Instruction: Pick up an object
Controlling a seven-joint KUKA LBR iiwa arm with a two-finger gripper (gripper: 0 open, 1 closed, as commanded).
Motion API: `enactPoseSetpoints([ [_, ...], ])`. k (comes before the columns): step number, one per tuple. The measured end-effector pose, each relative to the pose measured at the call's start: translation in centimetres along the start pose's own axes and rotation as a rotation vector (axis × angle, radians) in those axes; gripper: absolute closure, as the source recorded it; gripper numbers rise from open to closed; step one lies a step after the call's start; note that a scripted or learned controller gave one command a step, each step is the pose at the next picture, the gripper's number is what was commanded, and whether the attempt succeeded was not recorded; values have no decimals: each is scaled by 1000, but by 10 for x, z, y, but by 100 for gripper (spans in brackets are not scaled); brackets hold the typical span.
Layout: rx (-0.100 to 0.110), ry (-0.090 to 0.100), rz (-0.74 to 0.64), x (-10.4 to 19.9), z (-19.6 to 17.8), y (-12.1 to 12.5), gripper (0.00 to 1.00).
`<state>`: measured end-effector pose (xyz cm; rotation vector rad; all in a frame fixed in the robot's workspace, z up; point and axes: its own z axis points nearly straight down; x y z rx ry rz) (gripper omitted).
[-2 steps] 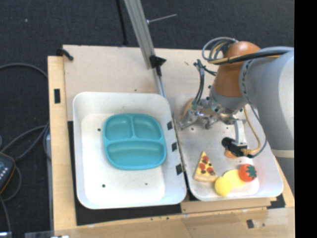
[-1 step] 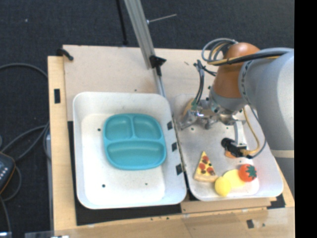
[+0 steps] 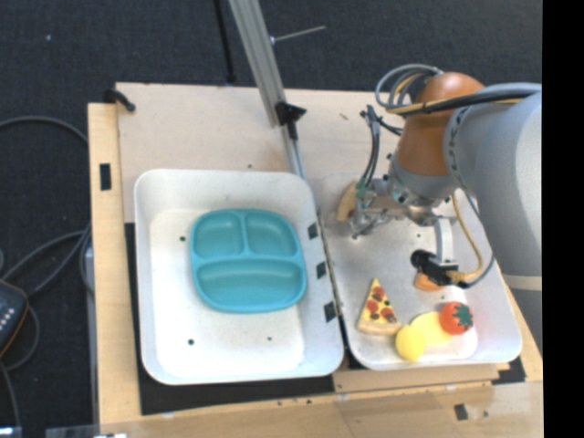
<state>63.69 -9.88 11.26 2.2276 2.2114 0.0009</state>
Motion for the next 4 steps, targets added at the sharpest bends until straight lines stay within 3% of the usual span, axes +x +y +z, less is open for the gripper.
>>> enactPoseSetpoints([
  [3,-4,0,-9,-9,-139,6,100],
  [4,2,2,-14,45,-128,15,100],
])
